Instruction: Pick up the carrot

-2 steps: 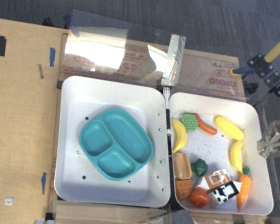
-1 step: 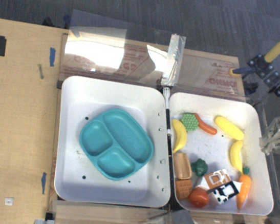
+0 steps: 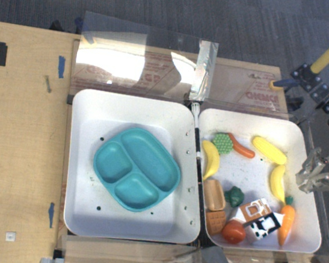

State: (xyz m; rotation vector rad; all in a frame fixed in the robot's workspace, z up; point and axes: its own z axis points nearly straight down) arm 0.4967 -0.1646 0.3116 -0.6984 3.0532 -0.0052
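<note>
Tomato (image 3: 233, 232), red and round, lies at the near rim of the right bin (image 3: 310, 242), touching a brown bread loaf (image 3: 214, 204) on its left. Just beside it on the right lies a small black and white block (image 3: 265, 226) with an orange and white box (image 3: 255, 209) against it. The carrot (image 3: 286, 223) lies at the near right corner of this bin, orange, with its green top pointing away and its tip toward the near rim. Behind the loaf is a dark green vegetable (image 3: 235, 196). Farther in, one banana (image 3: 277, 181) lies near the right wall, another banana (image 3: 211, 159) near the left wall. At the far side lie a light green bumpy piece (image 3: 223, 143), an orange-red chili (image 3: 241, 146) and a yellow lemon-like fruit (image 3: 269, 150).

The left bin (image 3: 83, 147) holds a teal plate (image 3: 137, 168) with three compartments.

The hand (image 3: 319, 174) hangs over the right rim of the right bin, just behind the carrot and apart from it; I cannot tell if it is open or closed. Both bins stand on the tabletop (image 3: 12, 137).
</note>
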